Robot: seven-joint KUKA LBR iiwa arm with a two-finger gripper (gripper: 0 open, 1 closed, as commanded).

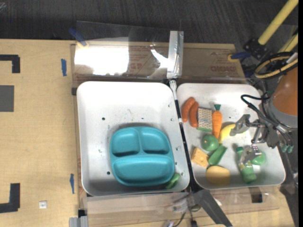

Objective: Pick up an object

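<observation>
Tool (251, 143) hovers over the green plastic toy vegetable (248, 173); finger state cannot be told. Centre it, then descend vertically.

This is a robotics lab. A cardboard-covered table (38, 126) carries black tape markers (12, 63) and blue tape tabs (63, 66). 2 white bins (90, 98) sit side by side, 1 holding toy food (216, 122). Loose cables (270, 63) and grey carpet floor (118, 4) surround the rig.
</observation>
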